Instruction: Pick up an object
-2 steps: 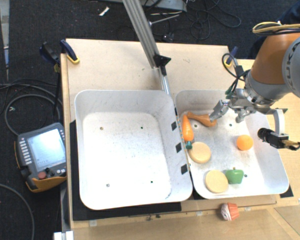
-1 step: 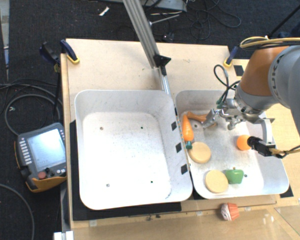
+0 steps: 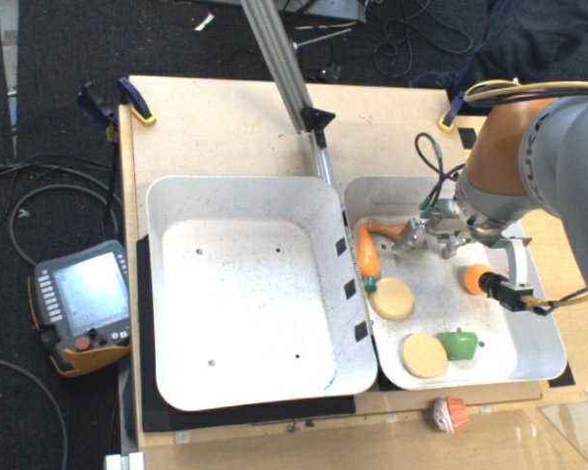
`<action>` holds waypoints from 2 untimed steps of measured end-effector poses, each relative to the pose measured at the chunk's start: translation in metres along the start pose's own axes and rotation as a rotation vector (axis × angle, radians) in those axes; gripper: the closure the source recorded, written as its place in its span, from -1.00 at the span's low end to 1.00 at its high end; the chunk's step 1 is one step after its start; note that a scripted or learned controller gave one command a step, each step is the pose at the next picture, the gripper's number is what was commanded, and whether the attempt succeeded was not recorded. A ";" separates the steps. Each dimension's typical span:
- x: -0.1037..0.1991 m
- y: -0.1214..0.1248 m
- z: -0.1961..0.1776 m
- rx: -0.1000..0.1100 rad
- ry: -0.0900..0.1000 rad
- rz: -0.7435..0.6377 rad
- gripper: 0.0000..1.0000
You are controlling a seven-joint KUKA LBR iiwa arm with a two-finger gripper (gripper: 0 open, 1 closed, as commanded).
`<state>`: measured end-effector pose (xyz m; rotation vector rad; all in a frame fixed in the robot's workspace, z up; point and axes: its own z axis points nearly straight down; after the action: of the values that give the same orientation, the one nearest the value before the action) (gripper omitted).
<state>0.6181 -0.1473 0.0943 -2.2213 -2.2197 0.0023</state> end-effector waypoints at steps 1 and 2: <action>0.000 0.001 -0.011 -0.003 0.000 0.001 1.00; -0.001 -0.008 -0.065 -0.007 -0.001 0.001 1.00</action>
<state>0.6100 -0.1484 0.1596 -2.2266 -2.2227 -0.0045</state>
